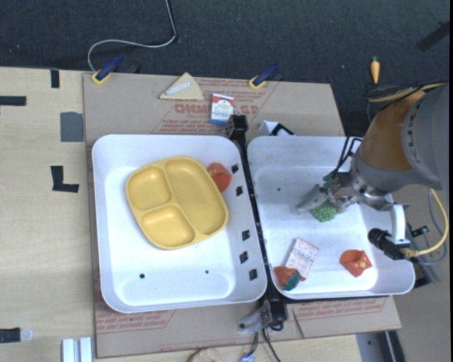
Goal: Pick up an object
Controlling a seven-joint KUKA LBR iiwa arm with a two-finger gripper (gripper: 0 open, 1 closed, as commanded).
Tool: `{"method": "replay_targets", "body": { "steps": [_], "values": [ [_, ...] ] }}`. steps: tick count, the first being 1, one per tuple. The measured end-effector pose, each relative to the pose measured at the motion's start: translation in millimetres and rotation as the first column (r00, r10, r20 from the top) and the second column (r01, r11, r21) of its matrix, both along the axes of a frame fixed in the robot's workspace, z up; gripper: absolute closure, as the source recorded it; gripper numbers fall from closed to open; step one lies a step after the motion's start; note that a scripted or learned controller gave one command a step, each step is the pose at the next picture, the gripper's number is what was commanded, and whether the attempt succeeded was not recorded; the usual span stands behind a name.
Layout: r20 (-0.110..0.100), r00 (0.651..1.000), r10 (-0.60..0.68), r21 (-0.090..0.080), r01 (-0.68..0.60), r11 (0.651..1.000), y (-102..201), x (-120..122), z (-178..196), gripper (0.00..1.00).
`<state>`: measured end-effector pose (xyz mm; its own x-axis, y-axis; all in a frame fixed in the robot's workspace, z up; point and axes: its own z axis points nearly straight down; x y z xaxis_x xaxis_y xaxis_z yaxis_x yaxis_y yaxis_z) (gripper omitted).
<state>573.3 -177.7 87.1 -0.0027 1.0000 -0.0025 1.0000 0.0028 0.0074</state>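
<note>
In the right bin [287, 164], a small green object [325, 213] lies near the middle. My gripper [322, 201] is low over it, directly above and touching or nearly touching its top. Whether the green object is held is not visible. Further forward in the same bin lie an orange-red object [355, 262], a white and pink packet [303, 255] and a small teal and orange object [288, 279]. The grey arm with its orange band [389, 138] reaches in from the right.
The left bin [113, 262] holds a yellow divided plate [177, 200] and a red-orange object [220, 176] by the dividing wall. Behind the bins on the cardboard sit a small red and white box [222, 109] and a tan triangle [183, 87].
</note>
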Motion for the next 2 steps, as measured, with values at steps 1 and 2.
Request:
{"method": "replay_targets", "body": {
  "steps": [1,2],
  "values": [
    [-0.001,1.0,-0.001,-0.001,0.001,1.0,-1,0,10,1.0],
    [-0.007,1.0,0.0,0.004,0.0,1.0,73,49,45,1.0]
  ]
}}
